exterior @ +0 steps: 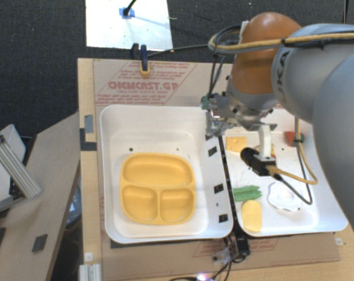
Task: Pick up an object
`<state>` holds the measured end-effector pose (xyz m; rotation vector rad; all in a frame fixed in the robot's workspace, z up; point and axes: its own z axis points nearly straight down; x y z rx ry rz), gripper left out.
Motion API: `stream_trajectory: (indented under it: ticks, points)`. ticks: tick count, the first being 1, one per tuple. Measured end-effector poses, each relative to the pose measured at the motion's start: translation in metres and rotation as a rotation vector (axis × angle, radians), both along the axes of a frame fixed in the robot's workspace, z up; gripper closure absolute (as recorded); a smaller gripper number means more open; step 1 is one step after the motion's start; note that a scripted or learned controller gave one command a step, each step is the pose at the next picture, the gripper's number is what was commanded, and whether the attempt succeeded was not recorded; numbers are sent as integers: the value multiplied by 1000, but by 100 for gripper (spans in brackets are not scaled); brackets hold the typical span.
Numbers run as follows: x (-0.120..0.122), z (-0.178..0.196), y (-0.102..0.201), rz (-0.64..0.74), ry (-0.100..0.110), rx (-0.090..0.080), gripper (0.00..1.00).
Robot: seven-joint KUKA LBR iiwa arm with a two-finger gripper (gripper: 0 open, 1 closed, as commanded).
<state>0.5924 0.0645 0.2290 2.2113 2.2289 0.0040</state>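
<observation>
Claw (214, 126): hovered over the wall between the two bins; released or clenched, I could not tell.
Yellow square (236, 143): flat in the right bin (326, 212), just beside the claw, toward the view's right.
Green pod (246, 192): nearer the front, long axis across the bin.
Likely target: the yellow square, being closest.

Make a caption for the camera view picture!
Grey arm reaches over the right bin; a yellow tray sits in the left bin.
</observation>
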Motion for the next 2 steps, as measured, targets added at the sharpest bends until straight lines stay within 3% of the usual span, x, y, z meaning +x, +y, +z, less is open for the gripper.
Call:
stream_trajectory:
  ticks: [1, 2]
  points:
    - [17, 0, 39, 0, 0, 1, 100]
    - [16, 0, 37, -2, 2, 0, 0]
